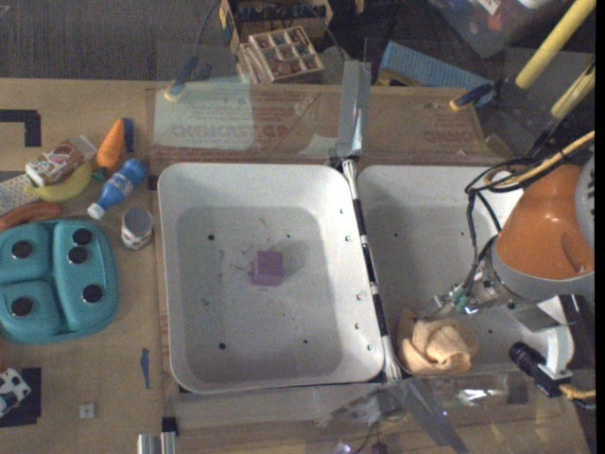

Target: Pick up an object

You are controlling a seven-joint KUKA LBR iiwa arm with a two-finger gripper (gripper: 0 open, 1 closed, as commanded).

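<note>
A small purple block (267,268) lies flat near the middle of the left bin (189,197). A crumpled tan, cloth-like object (437,344) rests in the front left corner of the right bin (416,206). My gripper (462,300) hangs low over the right bin, just above and to the right of the tan object. The grey arm with its orange band (544,235) reaches in from the right and covers the bin's right side. I cannot tell whether the gripper touches the tan object.
Left of the bins lie a teal tray (52,277), a small can (137,227), a blue bottle (118,187), a carrot (113,143) and other toy food. A box of small items (284,53) stands behind the bins. Cables (501,183) loop by the arm.
</note>
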